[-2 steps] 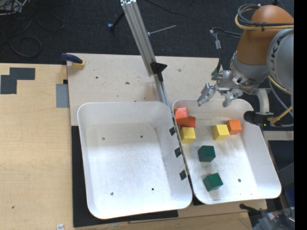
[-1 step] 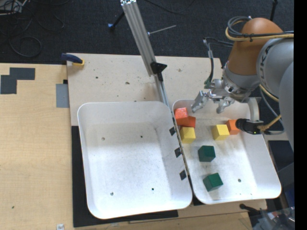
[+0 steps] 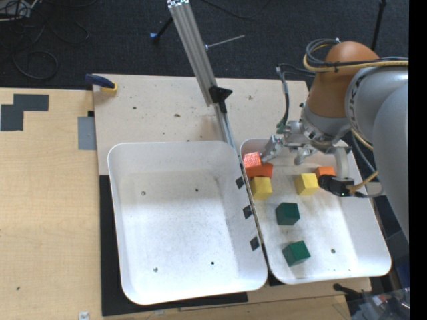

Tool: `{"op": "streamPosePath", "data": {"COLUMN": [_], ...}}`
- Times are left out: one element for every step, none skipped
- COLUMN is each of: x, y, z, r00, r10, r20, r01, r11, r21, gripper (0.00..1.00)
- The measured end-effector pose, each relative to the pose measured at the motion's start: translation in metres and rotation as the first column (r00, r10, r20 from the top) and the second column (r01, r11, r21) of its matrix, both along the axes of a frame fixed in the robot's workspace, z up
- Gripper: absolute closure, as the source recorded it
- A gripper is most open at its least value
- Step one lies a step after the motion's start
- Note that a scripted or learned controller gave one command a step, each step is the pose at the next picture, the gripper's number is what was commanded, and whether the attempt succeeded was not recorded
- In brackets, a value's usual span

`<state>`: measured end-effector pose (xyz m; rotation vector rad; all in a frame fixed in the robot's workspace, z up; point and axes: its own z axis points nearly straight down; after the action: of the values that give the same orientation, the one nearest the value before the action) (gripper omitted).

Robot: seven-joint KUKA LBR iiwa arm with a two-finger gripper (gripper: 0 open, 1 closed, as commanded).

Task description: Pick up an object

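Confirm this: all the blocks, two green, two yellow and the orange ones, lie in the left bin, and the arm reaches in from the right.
Wrong bin. The camera view shows the green blocks, yellow blocks and orange blocks in the right bin, not the left bin. The arm does reach in from the right.

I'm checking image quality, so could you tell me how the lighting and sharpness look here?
Camera view: even, soft lighting; the left bin is bright with mild glare; blocks such as the green one cast faint shadows; the hand looks slightly soft.
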<state>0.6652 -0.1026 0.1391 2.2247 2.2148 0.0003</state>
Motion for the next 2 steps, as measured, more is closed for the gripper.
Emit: {"op": "streamPosePath", "data": {"x": [-0.001, -0.009], "y": [-0.002, -0.008], "z": [0.008, 0.06], "r00": [1.0, 1.0], "r10": [-0.004, 0.0], "r20": [-0.003, 0.001], "r01": [0.004, 0.0], "r11": [1.0, 1.0], "r21": [0.0, 0.001], "gripper": [1.0, 1.0]}}
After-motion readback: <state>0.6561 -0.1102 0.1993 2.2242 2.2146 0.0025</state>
